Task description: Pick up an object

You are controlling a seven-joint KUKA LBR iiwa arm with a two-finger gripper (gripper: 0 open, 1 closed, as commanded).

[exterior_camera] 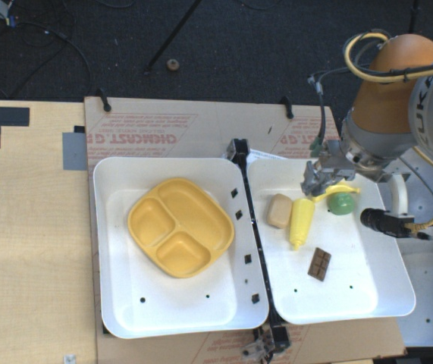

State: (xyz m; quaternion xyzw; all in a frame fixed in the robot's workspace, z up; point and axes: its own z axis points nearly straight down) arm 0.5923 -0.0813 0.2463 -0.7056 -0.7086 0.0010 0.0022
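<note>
Right bin point(383, 298), green object point(342, 203) half-hidden

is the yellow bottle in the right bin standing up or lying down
Lying down. The yellow bottle rests flat on the right bin floor, its narrow end pointing toward the bin's near edge.

Robotics lab, loose floor cables point(49, 29), cardboard-lined bench point(163, 131)

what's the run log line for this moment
arm: over right bin | gripper: above yellow bottle, nothing visibly held | left bin: yellow tray
</note>
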